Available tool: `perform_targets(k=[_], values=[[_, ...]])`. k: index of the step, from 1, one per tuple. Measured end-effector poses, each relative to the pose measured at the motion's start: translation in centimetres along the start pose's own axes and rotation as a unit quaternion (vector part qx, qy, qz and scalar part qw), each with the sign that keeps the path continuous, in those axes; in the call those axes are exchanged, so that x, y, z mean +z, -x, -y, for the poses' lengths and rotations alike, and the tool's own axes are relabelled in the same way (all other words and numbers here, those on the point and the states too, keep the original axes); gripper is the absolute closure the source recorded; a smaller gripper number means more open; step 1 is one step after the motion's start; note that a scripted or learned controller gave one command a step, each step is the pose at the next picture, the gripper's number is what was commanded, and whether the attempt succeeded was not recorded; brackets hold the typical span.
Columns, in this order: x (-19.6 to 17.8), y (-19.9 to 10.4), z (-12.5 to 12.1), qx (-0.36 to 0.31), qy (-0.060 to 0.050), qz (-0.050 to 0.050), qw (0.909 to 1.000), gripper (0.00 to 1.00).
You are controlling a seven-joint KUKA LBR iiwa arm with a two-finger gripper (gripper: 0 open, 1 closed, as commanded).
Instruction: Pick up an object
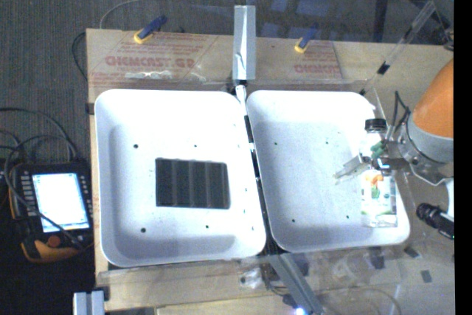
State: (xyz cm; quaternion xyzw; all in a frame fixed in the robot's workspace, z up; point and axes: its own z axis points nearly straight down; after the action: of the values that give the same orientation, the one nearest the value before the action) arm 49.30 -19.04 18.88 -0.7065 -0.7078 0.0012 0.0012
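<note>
End effector (pixel 366 161) just above white packet (pixel 380 203).

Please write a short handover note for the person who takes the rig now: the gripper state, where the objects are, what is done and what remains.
Gripper: over the right side of the right bin, low, close to the objects; its state cannot be judged.
Objects: a white packet with green and orange print lies by the right wall of the right bin; small green and orange items sit just above it, at the gripper. A dark ribbed block lies in the middle of the left bin.
Done: nothing visibly lifted.
Left: grasp one object and raise it.
</note>
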Motion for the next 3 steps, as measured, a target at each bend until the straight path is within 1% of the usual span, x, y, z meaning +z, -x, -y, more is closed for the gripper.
perform_targets(k=[1, 2, 3], values=[[2.0, 2.6, -3.5, -0.07, 0.001, 0.001, 0.9976, 0.0], [1.8, 3.3, -6.6, -0.107, 0.001, 0.001, 0.9943, 0.0], [-7.0, 3.3, -6.5, -0.121, 0.002, 0.001, 0.9926, 0.0]])
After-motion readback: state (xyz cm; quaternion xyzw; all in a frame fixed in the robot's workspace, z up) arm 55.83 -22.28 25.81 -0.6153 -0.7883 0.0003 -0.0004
